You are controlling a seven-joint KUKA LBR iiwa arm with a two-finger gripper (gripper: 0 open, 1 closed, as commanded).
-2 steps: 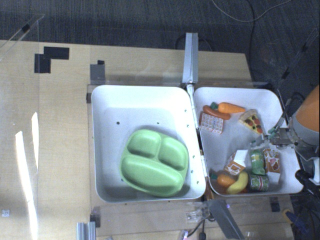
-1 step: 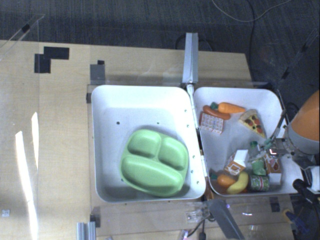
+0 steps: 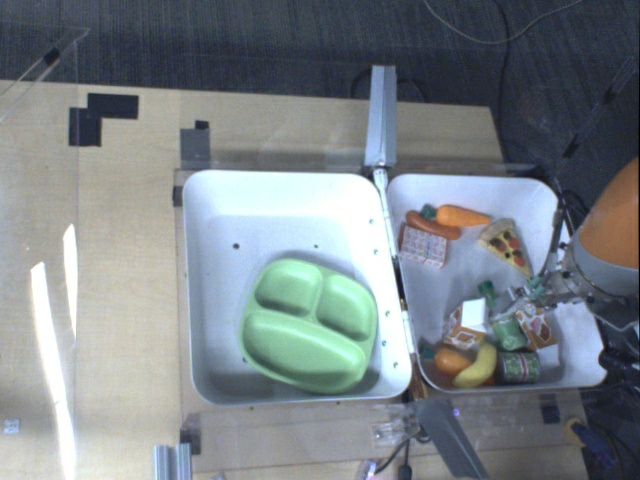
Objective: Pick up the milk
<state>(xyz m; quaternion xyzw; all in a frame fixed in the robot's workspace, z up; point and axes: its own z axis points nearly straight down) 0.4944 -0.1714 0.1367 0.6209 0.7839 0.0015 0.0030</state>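
Observation:
The milk looks to be the small white carton with orange-red print (image 3: 467, 320), lying in the lower middle of the right bin (image 3: 470, 190). It is crowded by a banana (image 3: 482, 365), an orange fruit (image 3: 449, 360) and a green packet (image 3: 508, 333). My gripper (image 3: 535, 291) reaches in from the right edge, low over the bin. It sits just right of and above the carton, over a red-and-white packet (image 3: 541, 327). Nothing is visibly held in it.
A carrot (image 3: 463, 215), a pinkish patterned box (image 3: 423, 247) and a pizza slice (image 3: 505, 245) lie at the back of the right bin. A green can (image 3: 520, 368) stands at its front. The left bin (image 3: 210, 298) holds a green divided plate (image 3: 310, 324).

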